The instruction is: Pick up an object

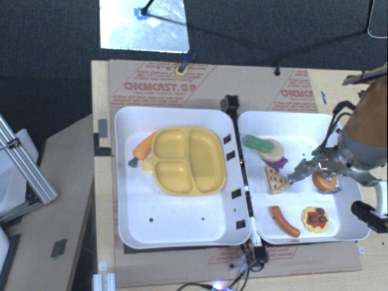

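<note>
The right bin (303,132) holds several toy foods. A green piece (257,143) lies on a tan and purple piece (273,153) at its back left. A triangular waffle-like slice (276,180) lies in the middle, with a red sausage (284,220) and a small round pizza (315,219) near the front. An orange donut (325,182) sits at the right, partly under the arm. My gripper (299,174) is low over the right bin, its tip just right of the slice and left of the donut. Nothing shows as held.
The left bin (139,223) holds a yellow divided plate (185,160) with a toy carrot (143,145) against its left edge. A black divider (239,162) runs between the bins. The arm's grey body (367,135) covers the right bin's right side.
</note>
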### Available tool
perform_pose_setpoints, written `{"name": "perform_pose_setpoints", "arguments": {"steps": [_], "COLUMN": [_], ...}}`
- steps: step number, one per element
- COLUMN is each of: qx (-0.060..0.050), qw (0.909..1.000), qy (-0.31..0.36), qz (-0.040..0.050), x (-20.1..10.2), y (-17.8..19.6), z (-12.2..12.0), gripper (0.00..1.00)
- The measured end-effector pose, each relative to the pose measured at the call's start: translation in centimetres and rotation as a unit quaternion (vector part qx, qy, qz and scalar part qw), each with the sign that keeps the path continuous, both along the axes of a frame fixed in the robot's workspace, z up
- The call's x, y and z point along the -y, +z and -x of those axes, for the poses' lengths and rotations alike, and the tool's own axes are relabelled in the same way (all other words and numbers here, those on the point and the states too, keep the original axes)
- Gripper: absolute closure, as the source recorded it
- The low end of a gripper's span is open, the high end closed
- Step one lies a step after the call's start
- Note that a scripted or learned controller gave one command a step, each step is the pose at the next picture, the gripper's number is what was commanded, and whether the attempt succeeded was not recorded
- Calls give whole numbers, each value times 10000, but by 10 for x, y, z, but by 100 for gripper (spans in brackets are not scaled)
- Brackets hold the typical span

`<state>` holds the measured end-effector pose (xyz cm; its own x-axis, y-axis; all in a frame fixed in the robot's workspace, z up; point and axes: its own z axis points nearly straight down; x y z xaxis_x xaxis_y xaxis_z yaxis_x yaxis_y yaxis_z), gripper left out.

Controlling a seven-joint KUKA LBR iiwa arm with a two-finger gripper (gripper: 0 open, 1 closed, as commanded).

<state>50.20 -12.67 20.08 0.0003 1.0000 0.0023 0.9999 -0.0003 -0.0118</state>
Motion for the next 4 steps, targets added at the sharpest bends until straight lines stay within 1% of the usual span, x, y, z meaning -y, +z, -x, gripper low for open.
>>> {"name": "perform_pose_setpoints", "arguments": {"steps": [1,2,3,4], "qx": [66,49,38,84], "qw": [10000,10000,10000,10000], "qy": [16,10,6,4], "qz": [11,5,4,7], "x": [0,-9,-4,-4], "y": [6,-46,-108,-112], "z": [-3,3,2,-1], "gripper": [0,0,0,0]}}
